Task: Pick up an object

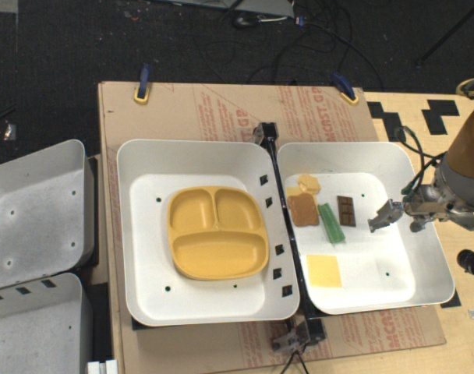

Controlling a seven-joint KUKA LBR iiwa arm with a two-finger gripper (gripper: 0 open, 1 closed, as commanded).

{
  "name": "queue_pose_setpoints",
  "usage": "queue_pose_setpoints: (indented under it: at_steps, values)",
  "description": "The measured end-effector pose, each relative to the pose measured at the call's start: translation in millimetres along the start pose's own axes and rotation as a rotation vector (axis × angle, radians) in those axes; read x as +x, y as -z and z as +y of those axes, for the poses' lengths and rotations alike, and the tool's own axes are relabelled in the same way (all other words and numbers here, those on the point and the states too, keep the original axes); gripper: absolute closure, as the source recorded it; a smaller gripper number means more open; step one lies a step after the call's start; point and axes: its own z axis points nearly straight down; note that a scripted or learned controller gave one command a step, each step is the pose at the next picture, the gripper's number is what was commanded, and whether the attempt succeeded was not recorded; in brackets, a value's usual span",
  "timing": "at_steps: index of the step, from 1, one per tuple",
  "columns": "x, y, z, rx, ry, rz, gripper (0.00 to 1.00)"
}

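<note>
- Plenty of bare white floor along the lower edge of the right bin (393, 287); only a yellow square slice (324, 270) lies down there, lower left.
- Gripper (387, 216) hangs over the right bin's right-centre; can't tell if the claw is open or closed, nothing visibly in it.
- Pickable stuff clusters in the upper left of that bin: green stick (330, 223), brown square (303, 209), dark chocolate bar (346, 210), small yellow piece (309, 184).
- Left bin (143, 287) holds a yellow divided plate (218, 233), centred.
- Both bins sit on a cardboard sheet (221, 107); cables run across the dark floor at the upper frame.
</note>
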Motion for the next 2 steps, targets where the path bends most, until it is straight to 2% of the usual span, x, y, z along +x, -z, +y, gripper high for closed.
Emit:
queue_pose_setpoints:
  at_steps: [1, 2]
  values:
    - [3, -63, 4, 0.000, 0.002, 0.001, 0.00]
    - [4, -100, 4, -0.001, 0.001, 0.000, 0.00]
